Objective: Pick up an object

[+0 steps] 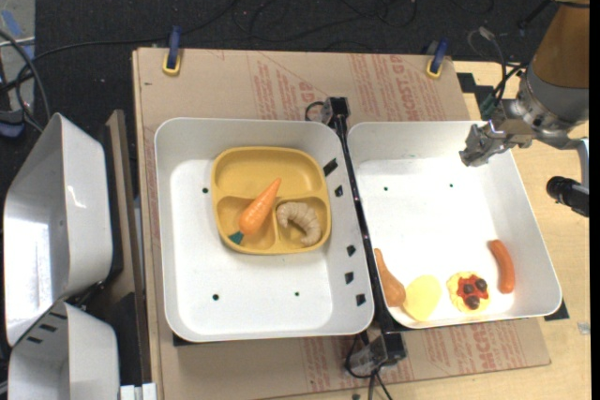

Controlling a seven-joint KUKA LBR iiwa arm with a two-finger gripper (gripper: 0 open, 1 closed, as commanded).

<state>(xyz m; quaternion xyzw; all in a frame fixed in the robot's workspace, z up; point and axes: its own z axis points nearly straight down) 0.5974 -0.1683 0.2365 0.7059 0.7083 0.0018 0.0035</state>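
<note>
The right bin (pixel 441 201) holds several toy foods along its near edge: an orange sausage (pixel 502 265), a small pizza piece with dark toppings (pixel 468 289), a yellow round piece (pixel 423 295) and an orange drumstick-like piece (pixel 387 277). In the left bin (pixel 187 229) a yellow divided plate (pixel 234 169) carries a carrot (pixel 260 206) and a pale shrimp (pixel 300 221). My gripper (pixel 480 146) hovers over the right bin's far right corner, well away from every object, with nothing visibly in it.
Two orange clamps (pixel 172 61) (pixel 436 63) pin the cardboard base at the back. Cables lie on the dark floor beyond. White containers (pixel 52 211) stand to the left of the bench. A black bracket (pixel 336 111) sits between the bins.
</note>
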